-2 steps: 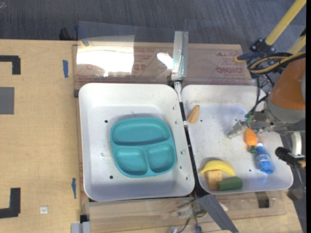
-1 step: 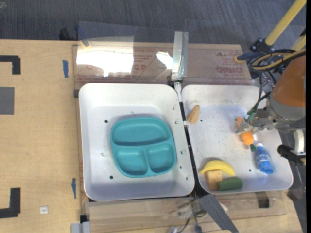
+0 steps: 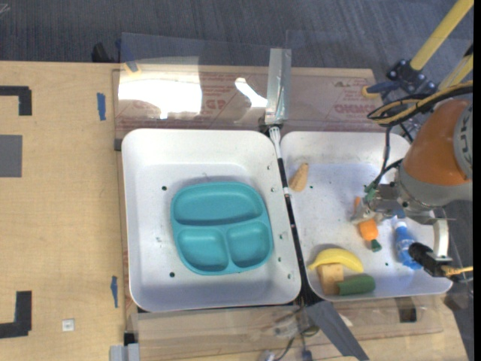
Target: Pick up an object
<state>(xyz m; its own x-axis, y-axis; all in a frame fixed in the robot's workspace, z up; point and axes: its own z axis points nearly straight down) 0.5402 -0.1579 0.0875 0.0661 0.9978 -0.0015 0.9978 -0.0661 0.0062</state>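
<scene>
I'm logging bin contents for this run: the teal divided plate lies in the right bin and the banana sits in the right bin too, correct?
Not quite. The camera view shows the teal divided plate in the left bin, not the right one. The banana does sit in the right bin, near its front edge.

Faint red print on clear panel behind bins, reversed and glared, not readable.

One fixed camera above the bench, looking down at a slant, both bins in frame
</scene>
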